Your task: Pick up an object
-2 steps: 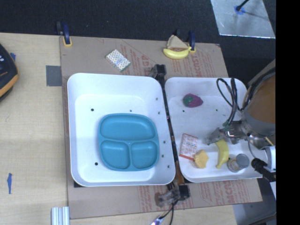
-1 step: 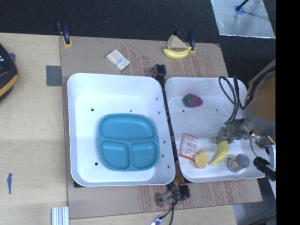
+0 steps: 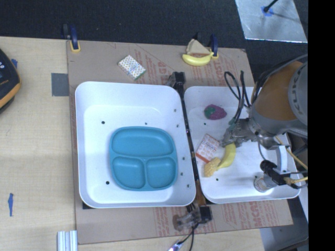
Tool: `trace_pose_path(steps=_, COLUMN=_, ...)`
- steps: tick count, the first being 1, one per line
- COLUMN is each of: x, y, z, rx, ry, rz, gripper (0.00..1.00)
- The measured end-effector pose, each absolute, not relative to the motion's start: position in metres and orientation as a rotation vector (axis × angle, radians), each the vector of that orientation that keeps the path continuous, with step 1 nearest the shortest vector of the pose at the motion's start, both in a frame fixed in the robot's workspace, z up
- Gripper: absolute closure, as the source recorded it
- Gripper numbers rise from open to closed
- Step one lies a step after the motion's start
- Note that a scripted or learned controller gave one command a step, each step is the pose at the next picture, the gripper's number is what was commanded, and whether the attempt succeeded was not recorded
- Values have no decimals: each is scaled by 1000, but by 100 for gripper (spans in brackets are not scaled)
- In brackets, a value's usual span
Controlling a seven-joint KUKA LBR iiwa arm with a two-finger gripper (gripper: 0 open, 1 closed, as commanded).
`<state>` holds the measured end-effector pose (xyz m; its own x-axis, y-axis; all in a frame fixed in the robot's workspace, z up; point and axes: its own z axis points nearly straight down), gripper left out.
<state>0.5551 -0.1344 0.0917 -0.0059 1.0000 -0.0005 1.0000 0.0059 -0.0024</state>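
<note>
In the right bin (image 3: 238,193) lie a yellow banana (image 3: 226,159), a yellow corn piece (image 3: 210,168) touching its lower end, a red-and-white packet (image 3: 207,146) and a purple bunch of grapes (image 3: 215,111). My gripper (image 3: 233,136) is low in this bin, right at the banana's upper end. From this height it is unclear whether it touches or grips the banana. The grey arm with its orange band (image 3: 277,95) comes in from the right and hides part of the bin's right side.
The left bin (image 3: 84,140) holds a blue divided plate (image 3: 142,157). A small metal object (image 3: 260,183) sits near the right bin's front right corner. Behind the bins lie another yellow banana (image 3: 198,59) and a patterned packet (image 3: 131,66). A black-and-yellow device (image 3: 6,80) is far left.
</note>
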Motion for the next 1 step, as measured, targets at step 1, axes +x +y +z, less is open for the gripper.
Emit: trace_pose_path(steps=1, x=504, y=-80, z=192, rx=-2214, ry=-2225, rz=3, gripper=100)
